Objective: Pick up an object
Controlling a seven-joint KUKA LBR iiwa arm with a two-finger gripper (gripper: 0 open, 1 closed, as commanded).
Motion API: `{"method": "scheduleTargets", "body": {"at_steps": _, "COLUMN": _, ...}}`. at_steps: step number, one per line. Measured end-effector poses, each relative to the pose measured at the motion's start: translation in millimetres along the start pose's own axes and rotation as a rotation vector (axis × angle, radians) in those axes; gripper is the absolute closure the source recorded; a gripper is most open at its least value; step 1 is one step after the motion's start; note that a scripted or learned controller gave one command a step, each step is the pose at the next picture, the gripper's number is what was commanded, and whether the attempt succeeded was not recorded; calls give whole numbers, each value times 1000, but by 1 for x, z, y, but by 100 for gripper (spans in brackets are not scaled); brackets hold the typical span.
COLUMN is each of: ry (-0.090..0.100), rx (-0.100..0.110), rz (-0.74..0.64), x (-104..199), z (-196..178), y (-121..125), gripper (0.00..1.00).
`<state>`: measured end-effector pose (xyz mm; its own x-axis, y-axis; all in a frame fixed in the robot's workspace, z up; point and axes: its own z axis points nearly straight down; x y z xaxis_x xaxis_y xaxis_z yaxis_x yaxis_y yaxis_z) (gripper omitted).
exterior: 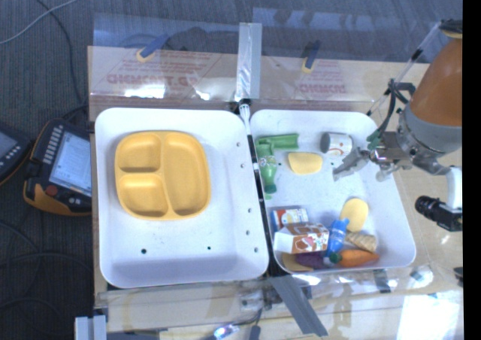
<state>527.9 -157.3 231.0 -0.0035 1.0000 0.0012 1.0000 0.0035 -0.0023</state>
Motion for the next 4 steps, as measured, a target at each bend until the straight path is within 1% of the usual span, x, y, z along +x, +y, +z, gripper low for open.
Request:
{"method": "scheduleTargets", "body": {"at_steps": 1, "ry": 0, "rx": 1, "rz": 68, "x": -54, "z": 97, "y": -21, "gripper": 0}}
{"method": "scheduleTargets", "body": {"at_steps": 2, "ry": 7, "rx": -4, "rz": 72, "x": -50, "z": 134, "y": -32, "gripper": 0}}
{"method": "scheduleTargets", "body": {"at_steps": 3, "ry": 6, "rx": -3, "rz": 72, "x": -50, "z": 126, "y": -32, "gripper": 100}}
{"method": "scheduleTargets", "body": {"at_steps": 4, "ry": -5, "rx": -2, "rz": 31, "x": -63, "z": -57, "y": -20, "gripper": 100}}
